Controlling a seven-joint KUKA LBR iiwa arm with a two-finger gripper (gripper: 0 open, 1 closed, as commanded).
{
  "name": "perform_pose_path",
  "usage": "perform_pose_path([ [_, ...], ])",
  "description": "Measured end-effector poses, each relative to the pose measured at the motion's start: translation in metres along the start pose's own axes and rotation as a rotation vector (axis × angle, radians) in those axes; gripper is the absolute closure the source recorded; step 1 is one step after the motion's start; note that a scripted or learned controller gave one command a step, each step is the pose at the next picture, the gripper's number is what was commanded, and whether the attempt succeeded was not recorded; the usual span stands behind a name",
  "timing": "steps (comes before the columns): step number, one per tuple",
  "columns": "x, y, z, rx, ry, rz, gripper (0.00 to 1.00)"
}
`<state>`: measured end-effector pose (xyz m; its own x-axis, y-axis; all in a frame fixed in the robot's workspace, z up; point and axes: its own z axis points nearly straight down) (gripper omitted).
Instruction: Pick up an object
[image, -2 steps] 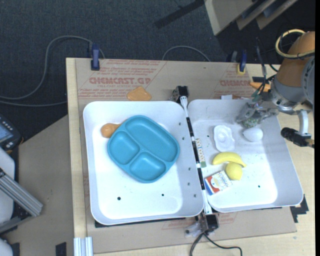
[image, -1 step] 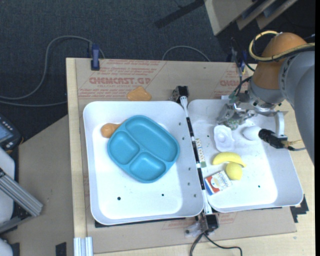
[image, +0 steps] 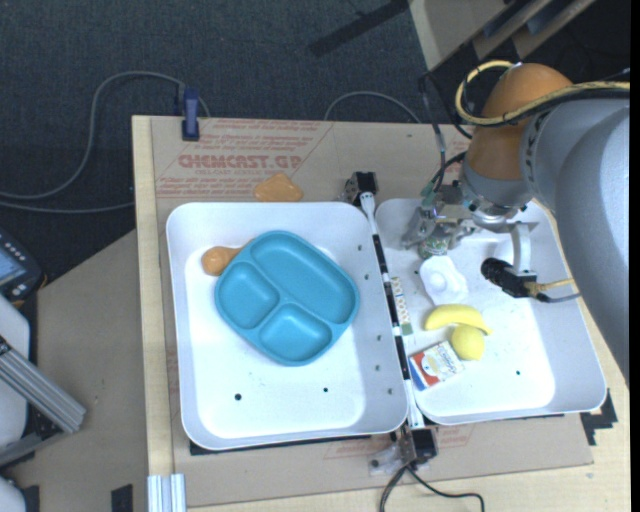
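Note:
My gripper (image: 434, 228) hangs over the far left corner of the right bin (image: 560, 395), with the grey arm and its orange band reaching in from the right. Just in front of it lies a small white object (image: 438, 275). Nearer the bin's middle sit a yellow banana (image: 455, 317) and a yellow lemon-like fruit (image: 469, 343) touching it. A red and white carton (image: 435, 364) rests by the bin's left wall. Nothing shows in the gripper's grasp.
The left bin (image: 290, 400) holds a blue divided plate (image: 286, 296) with an orange item (image: 214, 260) peeking out at its left edge. Another orange piece (image: 277, 187) lies on the board behind the left bin. A clip (image: 361, 186) sits between the bins at the back.

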<state>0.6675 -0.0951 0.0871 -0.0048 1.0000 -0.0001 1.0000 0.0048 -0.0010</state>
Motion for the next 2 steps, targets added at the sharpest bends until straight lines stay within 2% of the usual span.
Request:
perform_pose_path([
  [1,0.026,-0.077,-0.105,-0.006,0.002,0.003,1.0],
  [2,0.077,-0.134,-0.139,0.001,0.004,0.0,1.0],
])
